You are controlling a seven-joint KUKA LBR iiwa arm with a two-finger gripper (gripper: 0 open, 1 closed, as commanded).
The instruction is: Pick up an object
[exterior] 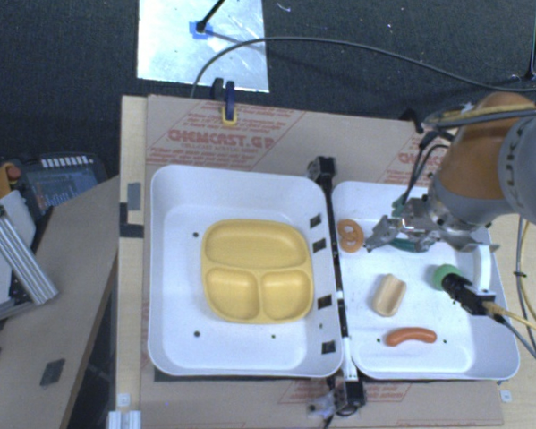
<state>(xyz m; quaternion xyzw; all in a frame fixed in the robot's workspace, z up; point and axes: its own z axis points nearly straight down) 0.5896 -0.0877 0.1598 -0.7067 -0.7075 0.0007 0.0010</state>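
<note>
The right bin (485, 355) holds a small orange pretzel-like ring (348, 233) near its left wall, a tan bread roll (388, 294) in the middle and a red-orange sausage (410, 337) toward the front. A green round piece (443, 277) lies at the right, partly under the arm's black fitting. My gripper (382, 234) hangs low over the bin's back part, just right of the ring, with its metal fingers pointing left. Nothing shows between the fingers.
The left bin (172, 339) holds a yellow three-compartment tray (255, 269). A black divider strip (330, 257) runs between the bins. The grey and orange arm (490, 167) covers the right bin's back right corner. Cables trail over the right edge.
</note>
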